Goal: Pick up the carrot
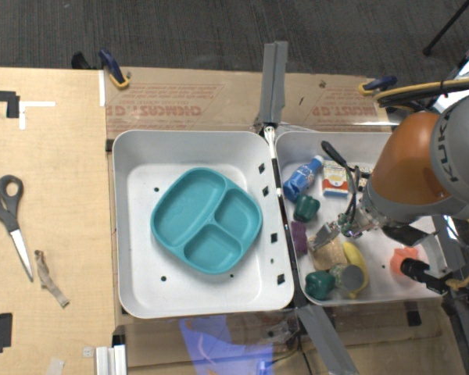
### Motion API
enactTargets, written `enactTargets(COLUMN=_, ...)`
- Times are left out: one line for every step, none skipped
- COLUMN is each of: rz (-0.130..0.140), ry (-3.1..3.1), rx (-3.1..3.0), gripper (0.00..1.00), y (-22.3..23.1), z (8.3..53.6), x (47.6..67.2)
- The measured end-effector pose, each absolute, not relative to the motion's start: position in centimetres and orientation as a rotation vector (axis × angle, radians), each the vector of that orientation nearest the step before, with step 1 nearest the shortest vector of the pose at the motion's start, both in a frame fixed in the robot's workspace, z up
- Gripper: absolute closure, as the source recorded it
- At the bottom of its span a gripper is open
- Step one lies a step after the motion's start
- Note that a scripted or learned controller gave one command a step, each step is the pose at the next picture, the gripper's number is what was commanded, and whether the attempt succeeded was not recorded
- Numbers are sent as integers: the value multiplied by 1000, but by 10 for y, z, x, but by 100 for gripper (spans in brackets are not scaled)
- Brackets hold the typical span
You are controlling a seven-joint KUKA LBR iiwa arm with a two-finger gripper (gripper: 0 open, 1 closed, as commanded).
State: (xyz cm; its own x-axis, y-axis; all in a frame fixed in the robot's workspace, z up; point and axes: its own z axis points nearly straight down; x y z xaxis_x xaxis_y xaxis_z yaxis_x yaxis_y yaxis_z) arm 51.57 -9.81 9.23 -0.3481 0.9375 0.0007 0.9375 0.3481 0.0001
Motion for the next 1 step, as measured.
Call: enactTargets(rz=-3, ry=-2578, rx=-1802, gripper=100, y=-100, z=102, x=517)
